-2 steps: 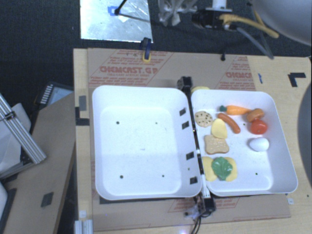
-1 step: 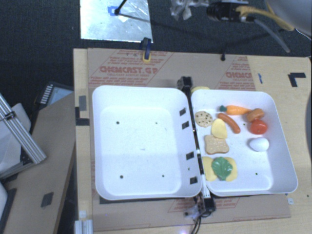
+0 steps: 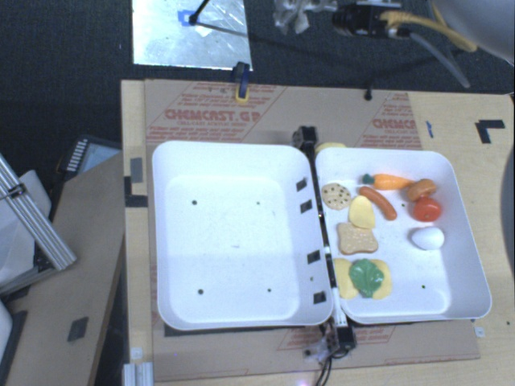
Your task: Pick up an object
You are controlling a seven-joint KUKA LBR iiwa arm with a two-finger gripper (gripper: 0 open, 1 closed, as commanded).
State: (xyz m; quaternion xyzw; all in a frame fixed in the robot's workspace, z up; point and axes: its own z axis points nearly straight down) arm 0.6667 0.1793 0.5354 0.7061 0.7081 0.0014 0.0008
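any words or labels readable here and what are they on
"CHEMCAST GP": red print on the brown sheet beneath the bins, upper left.
The same red print repeats at upper right, cut short and too blurred to read fully.
More red print at the sheet's front edge: too small to read.
No text on the bins or toy food.

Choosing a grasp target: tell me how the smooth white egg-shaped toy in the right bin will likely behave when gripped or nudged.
The smooth white egg-shaped toy looks rounded and glossy, so it may slip from the fingers. With no flat side showing, a nudge would probably roll it toward the red round toy tomato just behind it. It looks like hollow plastic, so likely light.
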